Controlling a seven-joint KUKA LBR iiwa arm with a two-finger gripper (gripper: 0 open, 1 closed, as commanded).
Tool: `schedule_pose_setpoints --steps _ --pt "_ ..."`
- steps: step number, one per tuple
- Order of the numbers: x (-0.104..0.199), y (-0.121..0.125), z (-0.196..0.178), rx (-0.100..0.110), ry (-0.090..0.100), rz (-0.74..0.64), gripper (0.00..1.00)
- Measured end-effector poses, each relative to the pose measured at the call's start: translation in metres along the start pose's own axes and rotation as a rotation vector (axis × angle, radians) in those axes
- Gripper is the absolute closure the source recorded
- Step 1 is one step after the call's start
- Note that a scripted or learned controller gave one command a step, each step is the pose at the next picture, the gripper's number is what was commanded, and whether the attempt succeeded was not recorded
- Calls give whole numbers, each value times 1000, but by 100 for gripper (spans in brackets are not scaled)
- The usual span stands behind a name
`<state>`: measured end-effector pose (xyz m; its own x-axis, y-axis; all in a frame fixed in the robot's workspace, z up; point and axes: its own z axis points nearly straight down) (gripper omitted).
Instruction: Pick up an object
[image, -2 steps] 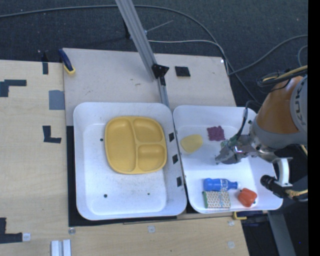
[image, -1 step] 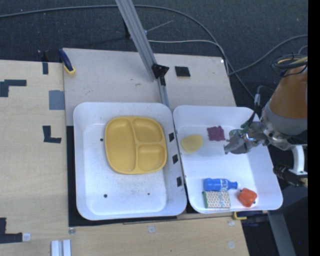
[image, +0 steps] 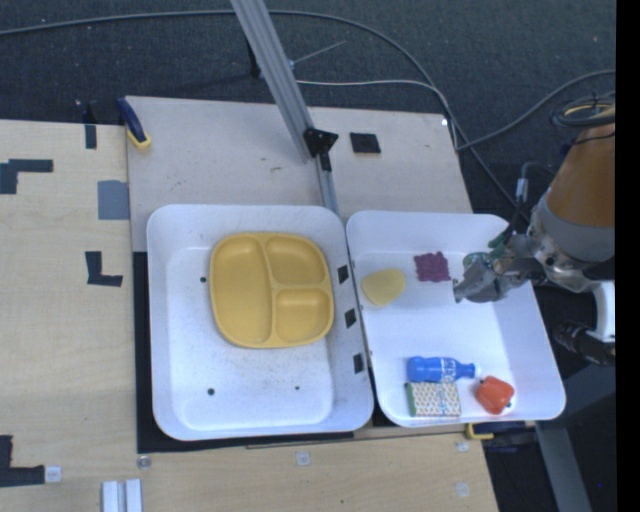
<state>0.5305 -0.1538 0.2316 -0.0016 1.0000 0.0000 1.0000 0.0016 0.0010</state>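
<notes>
The grey arm's dark two-finger end effector (image: 478, 283) is hanging over the right-hand shallow white bin (image: 520, 330), near its upper middle, reaching in from the right; whether it is released or clenched cannot be told here, and nothing is showing in its grip. The nearest candidate is lying just to its left and slightly farther from the camera: a small, crumpled purple object (image: 432, 267), roughly as wide as it is long, so it is offering no clear long axis. Beyond that, farther left, a pale yellow rounded lump (image: 383, 287) is sitting by the bin's left wall. Toward the camera from the end effector, a blue plastic bottle (image: 438, 369) is lying on its side, long axis running left to right, beside a green-patterned flat packet (image: 434, 400) and a red-orange rounded piece (image: 494, 394). The shortest move would likely be a small shift left onto the purple object.
</notes>
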Motion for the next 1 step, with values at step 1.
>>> schedule_pose_setpoints --steps 1 --pt "53 2 11 3 1 -3 100"
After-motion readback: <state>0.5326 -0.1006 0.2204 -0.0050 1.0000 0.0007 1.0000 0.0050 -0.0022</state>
